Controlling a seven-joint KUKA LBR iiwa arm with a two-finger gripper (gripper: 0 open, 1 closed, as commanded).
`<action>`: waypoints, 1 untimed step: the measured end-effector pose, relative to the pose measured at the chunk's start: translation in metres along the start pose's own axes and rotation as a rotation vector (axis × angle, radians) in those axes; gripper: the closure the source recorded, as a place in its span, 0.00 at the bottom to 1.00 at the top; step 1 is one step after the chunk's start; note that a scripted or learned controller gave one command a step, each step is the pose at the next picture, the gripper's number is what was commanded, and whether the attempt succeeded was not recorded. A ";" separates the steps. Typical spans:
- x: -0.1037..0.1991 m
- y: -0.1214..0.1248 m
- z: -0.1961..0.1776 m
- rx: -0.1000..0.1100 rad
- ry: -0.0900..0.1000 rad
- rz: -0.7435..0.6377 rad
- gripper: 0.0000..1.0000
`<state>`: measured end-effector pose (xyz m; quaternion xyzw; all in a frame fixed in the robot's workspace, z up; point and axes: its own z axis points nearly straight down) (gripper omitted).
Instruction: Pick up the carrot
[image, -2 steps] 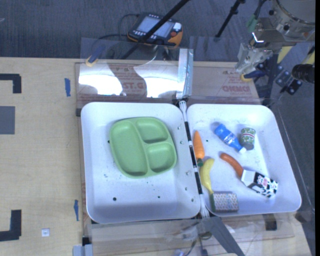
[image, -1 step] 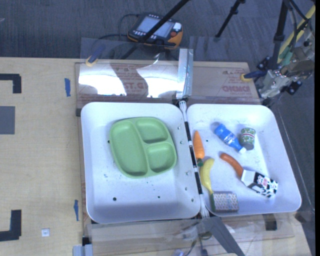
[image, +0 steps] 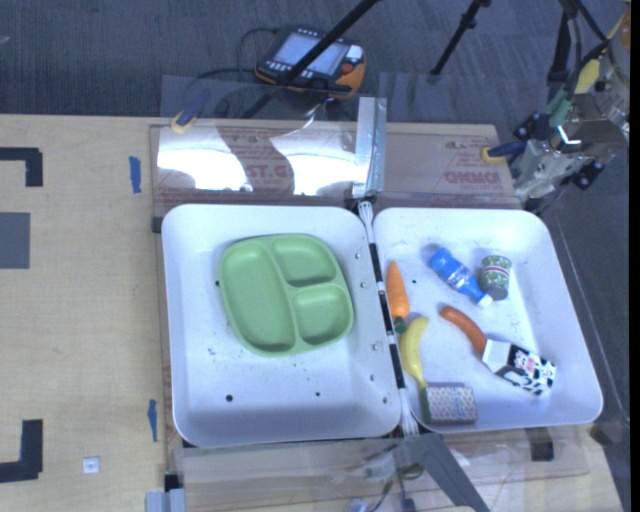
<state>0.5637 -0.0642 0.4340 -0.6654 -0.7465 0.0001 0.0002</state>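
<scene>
The carrot (image: 397, 290) is a small orange piece with a green end. It lies lengthwise against the left wall of the right bin (image: 575, 300), its green end pointing toward the front. My gripper (image: 545, 172) hangs beyond the right bin's far right corner, well away from the carrot and above the bench edge. Nothing is visible in it.
A yellow banana (image: 413, 350) lies just in front of the carrot. Also in the right bin are a blue bottle (image: 452, 272), a small can (image: 495, 277), a red-orange sausage (image: 463, 325), a cow-patterned box (image: 520, 368) and a grey block (image: 450, 402). A green divided plate (image: 287, 293) fills the left bin.
</scene>
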 end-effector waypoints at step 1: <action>0.088 -0.043 0.038 0.001 0.000 -0.002 1.00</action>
